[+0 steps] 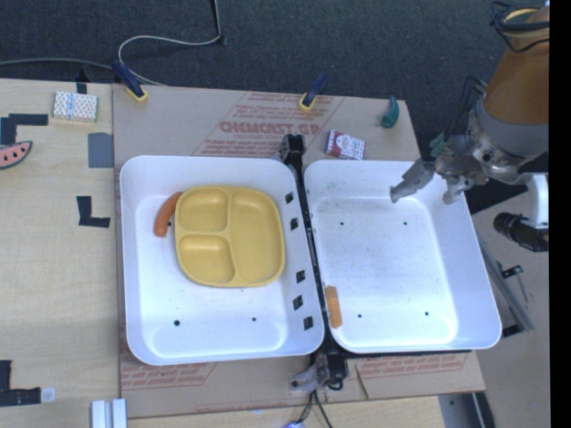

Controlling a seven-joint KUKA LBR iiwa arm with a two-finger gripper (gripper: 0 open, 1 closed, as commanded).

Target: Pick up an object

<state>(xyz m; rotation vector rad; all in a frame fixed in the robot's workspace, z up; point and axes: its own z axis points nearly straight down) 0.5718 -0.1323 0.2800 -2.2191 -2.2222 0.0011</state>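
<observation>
The fingers (428, 184) are seen spread with nothing between them, over the right bin's (464, 266) far edge. An approach is judged underway; the orange piece (333, 307), well below-left, must be reached.

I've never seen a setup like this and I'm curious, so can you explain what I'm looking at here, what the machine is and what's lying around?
This is one photo from a fixed camera above a bench, looking down at a slant. A robot arm reaches in from the right; its claw hangs over the right white bin's far corner, holding nothing. That bin contains a small orange piece by its left wall. The left bin holds a yellow divided plate with an orange sausage-shaped piece beside it.
</observation>
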